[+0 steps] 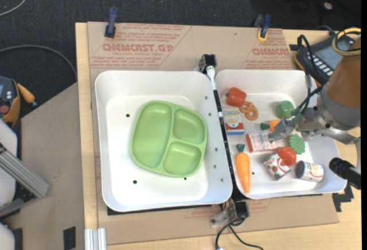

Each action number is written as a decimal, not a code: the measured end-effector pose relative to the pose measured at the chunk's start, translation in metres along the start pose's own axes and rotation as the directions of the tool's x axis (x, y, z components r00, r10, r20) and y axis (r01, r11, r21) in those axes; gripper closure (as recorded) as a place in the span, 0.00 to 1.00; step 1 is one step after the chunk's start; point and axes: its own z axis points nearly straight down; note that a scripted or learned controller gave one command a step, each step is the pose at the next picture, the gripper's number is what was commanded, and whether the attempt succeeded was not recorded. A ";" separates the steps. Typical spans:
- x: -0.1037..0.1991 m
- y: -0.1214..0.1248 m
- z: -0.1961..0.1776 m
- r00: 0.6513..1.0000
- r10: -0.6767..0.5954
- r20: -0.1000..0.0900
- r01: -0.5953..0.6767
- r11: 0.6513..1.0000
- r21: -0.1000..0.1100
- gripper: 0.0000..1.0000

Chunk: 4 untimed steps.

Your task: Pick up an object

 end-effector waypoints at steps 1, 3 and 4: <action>0.022 0.080 0.096 1.000 -0.001 0.003 0.001 1.000 -0.015 0.00; 0.115 -0.012 -0.007 1.000 -0.007 -0.002 0.007 1.000 -0.003 0.00; 0.111 -0.011 -0.016 1.000 -0.001 0.001 0.001 1.000 -0.004 1.00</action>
